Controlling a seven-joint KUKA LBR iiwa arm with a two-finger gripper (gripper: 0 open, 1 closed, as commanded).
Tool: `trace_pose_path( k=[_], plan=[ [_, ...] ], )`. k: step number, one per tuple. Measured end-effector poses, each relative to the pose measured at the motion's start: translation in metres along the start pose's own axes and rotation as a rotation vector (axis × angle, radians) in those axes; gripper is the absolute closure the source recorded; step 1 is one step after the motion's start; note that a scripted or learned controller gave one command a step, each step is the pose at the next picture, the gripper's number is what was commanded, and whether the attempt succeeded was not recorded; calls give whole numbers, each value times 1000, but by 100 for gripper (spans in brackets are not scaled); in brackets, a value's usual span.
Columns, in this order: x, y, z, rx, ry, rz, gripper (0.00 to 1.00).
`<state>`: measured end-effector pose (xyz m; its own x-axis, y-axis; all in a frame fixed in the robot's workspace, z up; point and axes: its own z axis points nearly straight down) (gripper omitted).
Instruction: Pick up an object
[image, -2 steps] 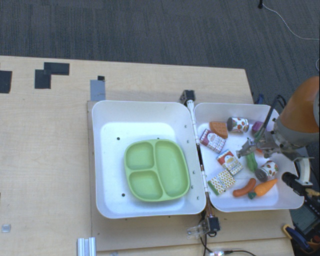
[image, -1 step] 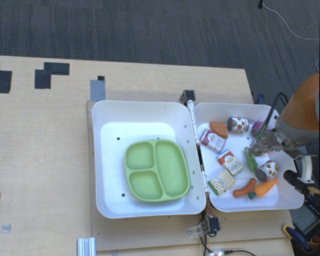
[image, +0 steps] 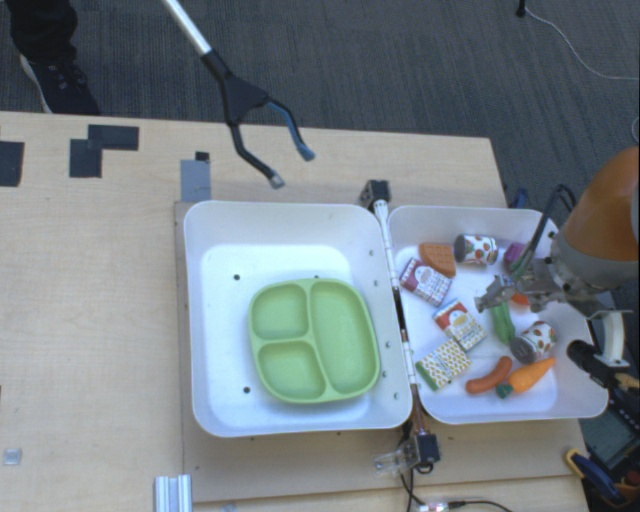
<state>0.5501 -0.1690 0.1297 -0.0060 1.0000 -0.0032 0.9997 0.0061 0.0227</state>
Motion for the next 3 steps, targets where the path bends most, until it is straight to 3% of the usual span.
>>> trace_pose_path(
  k=[1,2,3],
  plan=[
    [62,-56,38,2,-1,4,0],
    [63,-53,27,-4,0,3,100],
    [63,-53,27,-3,0,3,0]
  ],
)
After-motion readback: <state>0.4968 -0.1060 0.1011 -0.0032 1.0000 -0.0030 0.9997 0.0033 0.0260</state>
